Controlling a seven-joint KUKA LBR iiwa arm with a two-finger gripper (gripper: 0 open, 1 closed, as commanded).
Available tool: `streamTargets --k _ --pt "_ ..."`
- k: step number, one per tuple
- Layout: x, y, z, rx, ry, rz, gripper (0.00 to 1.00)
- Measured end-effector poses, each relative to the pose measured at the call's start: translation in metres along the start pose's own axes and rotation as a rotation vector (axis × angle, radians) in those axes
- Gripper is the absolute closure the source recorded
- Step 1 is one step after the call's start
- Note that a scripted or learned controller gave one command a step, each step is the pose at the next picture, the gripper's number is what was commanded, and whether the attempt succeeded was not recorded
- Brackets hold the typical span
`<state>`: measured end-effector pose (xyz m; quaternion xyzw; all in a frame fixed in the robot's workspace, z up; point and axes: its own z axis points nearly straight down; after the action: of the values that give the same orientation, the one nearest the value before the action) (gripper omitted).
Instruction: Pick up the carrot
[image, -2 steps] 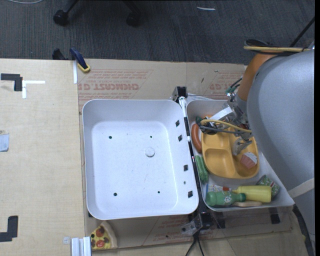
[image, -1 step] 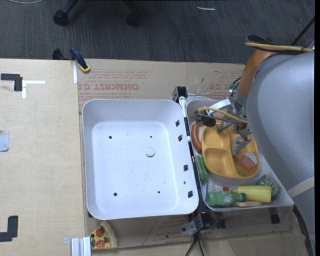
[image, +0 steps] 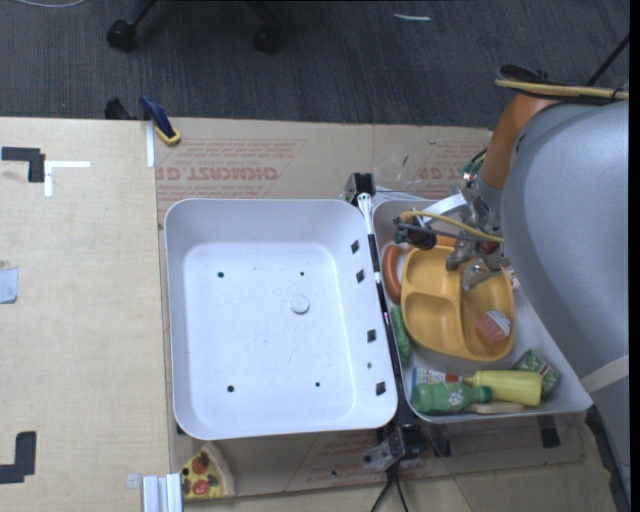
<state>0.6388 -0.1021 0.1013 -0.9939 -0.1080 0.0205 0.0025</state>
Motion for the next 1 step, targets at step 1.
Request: streamTargets --k 1 --pt "-0.0020 -0.0025 0.0017 0.011 -0.010 0.002 0.00"
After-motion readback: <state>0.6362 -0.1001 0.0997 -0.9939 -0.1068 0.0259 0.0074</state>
